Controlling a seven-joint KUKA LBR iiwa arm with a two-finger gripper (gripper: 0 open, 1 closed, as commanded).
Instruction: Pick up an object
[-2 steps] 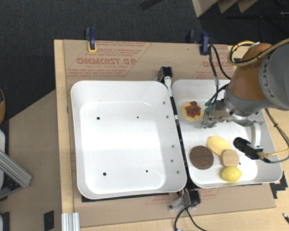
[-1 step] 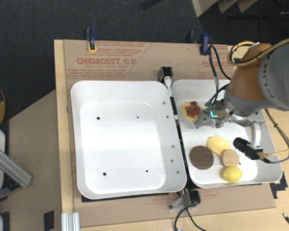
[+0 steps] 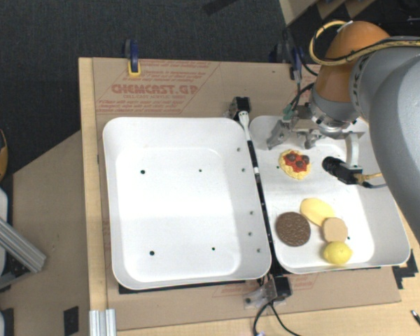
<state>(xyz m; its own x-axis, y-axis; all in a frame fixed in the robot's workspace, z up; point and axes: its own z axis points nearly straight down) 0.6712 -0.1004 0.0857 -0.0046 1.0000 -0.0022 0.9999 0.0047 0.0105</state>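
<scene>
My gripper (image 3: 292, 141) hangs over the far end of the right bin (image 3: 385, 247), its two fingers spread apart and nothing between them. Just in front of it, on the bin floor, lies a small yellow toy pizza (image 3: 295, 164) with red toppings. Nearer the front of the same bin lie a brown round cookie (image 3: 293, 229), a pale yellow oval piece (image 3: 316, 209), a tan block (image 3: 334, 229) and a yellow lemon (image 3: 337, 253), all close together.
The left bin (image 3: 126, 187) sits beside the right one, with a black divider strip (image 3: 255, 180) along their shared edge. The grey arm and its orange band (image 3: 343, 47) fill the upper right. Cardboard (image 3: 161, 86) lies under both bins.
</scene>
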